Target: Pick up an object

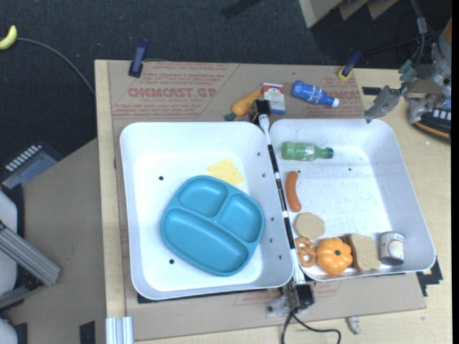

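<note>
Hovering gripper (380,106) past right bin (401,170) corner — green bottle (305,151) inside.

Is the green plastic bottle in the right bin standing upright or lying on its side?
Lying on its side. The green plastic bottle stretches flat across the right white bin, cap pointing right.

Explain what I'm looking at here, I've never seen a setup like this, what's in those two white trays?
One fixed camera looks down at a slant on a bench with two shallow white bins. The left bin holds a blue divided plate and a yellow slice like cheese. The right bin holds toy groceries: a green bottle, a hot dog sausage, a round cookie, a pretzel, an orange pumpkin, a bread slice and a small can. Behind the bins lie a blue bottle, a small carton and a carrot. The robot's hand hovers at the upper right.
</note>
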Motion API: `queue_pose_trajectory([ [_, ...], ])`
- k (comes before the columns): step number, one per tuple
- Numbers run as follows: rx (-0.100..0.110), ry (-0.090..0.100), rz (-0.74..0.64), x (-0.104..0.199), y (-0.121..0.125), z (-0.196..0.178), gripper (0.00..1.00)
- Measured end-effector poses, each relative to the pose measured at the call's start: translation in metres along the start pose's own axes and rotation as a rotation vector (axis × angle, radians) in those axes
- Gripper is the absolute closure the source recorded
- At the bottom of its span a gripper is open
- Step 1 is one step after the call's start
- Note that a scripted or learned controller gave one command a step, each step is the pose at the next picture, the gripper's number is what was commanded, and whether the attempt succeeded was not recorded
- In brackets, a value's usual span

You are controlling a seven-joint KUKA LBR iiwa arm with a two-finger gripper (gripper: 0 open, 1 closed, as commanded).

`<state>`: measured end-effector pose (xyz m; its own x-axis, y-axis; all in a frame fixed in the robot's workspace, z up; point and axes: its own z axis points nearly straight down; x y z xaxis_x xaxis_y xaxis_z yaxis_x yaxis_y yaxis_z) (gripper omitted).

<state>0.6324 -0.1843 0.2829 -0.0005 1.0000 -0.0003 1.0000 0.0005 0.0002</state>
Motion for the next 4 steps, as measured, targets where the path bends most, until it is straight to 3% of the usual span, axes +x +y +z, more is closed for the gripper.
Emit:
queue_pose_trajectory([
  [1,0.003,0.001,0.001,0.037,-0.096,0.137,0.00],
  [2,0.000,0.000,0.000,0.048,-0.012,0.199,0.00],
  [3,0.035,-0.001,-0.001,0.082,0.022,0.203,0.00],
  [4,0.002,-0.001,0.002,0.030,-0.041,0.198,0.00],
])
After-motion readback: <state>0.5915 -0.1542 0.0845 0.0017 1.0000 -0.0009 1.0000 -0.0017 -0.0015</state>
